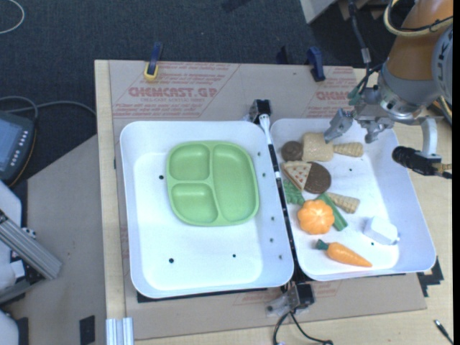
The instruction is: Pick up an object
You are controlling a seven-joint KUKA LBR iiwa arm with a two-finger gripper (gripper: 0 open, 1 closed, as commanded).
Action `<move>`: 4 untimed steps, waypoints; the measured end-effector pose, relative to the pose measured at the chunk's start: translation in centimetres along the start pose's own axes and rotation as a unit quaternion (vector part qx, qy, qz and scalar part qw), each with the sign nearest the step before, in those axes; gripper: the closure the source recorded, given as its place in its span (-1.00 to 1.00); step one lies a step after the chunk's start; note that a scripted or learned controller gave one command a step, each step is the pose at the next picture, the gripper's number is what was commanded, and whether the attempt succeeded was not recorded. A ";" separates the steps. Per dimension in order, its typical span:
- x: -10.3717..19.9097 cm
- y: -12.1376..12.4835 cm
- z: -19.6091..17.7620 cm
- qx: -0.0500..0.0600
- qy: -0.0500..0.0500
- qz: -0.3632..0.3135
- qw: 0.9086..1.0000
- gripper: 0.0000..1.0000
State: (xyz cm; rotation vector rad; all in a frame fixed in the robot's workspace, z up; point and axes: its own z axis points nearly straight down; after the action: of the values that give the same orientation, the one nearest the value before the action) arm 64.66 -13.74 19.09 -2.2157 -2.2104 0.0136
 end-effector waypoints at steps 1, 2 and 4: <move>0.0 0.3 -0.8 -0.007 -0.001 -0.001 1.000 -1.00; -0.7 1.0 4.6 -0.004 -0.001 -0.001 1.000 -1.00; -1.2 1.4 10.6 0.000 0.000 -0.001 1.000 -1.00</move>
State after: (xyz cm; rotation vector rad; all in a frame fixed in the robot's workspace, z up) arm 65.92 -14.88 8.49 -2.2139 -2.2115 0.0143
